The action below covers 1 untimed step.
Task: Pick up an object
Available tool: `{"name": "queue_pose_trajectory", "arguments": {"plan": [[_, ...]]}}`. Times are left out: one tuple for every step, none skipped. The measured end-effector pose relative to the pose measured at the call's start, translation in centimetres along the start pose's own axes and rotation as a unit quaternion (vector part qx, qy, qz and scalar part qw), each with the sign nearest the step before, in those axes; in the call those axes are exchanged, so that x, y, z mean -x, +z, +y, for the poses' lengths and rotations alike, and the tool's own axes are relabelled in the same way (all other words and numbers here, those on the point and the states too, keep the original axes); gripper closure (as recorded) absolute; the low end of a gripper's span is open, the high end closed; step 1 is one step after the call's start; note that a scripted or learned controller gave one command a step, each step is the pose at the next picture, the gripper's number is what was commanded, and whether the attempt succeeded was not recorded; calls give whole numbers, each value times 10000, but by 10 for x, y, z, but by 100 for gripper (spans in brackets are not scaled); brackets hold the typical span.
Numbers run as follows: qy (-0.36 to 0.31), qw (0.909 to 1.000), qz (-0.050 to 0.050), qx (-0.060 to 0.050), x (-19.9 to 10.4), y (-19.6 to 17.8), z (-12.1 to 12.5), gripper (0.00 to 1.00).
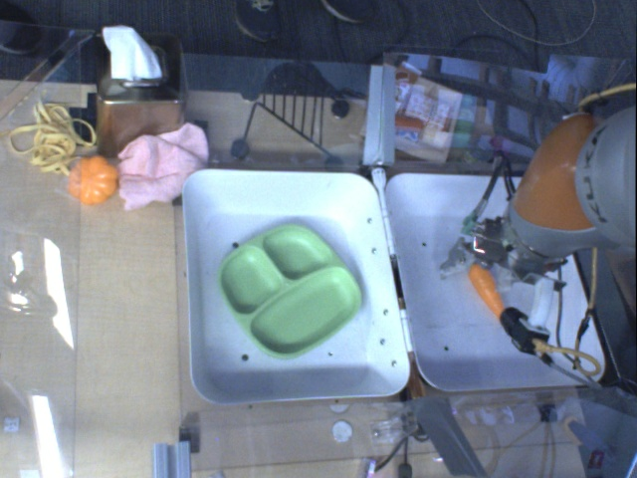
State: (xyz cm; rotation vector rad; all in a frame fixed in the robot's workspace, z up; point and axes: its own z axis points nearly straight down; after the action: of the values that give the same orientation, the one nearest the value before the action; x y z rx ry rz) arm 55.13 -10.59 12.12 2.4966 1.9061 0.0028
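An orange carrot-shaped object (486,290) lies slanted in the right bin (428,217), near its middle. My gripper (470,255) hangs low over that bin, just above and to the left of the carrot's upper end. Whether it touches the carrot is unclear. A green divided plate (290,289) rests in the middle of the left bin (209,366), far from the gripper.
On the bench to the left of the bins lie a pink cloth (159,164), a small orange pumpkin (94,179), a coil of yellow cord (48,135) and a tissue box (136,88). The arm's grey and orange body (572,192) covers the right bin's right side.
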Motion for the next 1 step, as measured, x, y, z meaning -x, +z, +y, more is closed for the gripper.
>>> {"name": "queue_pose_trajectory", "arguments": {"plan": [[-123, 9999, 3, 16, 20, 34, 33, 0]]}}
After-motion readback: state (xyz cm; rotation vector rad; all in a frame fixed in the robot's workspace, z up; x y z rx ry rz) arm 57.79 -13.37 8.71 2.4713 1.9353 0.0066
